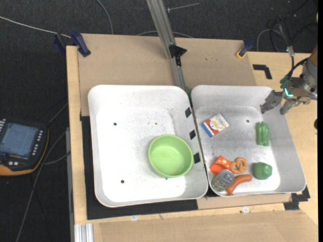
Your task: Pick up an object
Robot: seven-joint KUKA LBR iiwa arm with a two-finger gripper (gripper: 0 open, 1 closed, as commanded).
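At the right edge of the frame, the arm (pixel 314 73) reaches in, its claw (pixel 278 104) spread open and empty.

The small card (pixel 215 124) in the right bin (pixel 292 160) bears print too small to read.

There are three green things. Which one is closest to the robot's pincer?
The long green piece in the right bin, just below the pincer. The round green toy lies lower, and the green bowl sits in the left bin.
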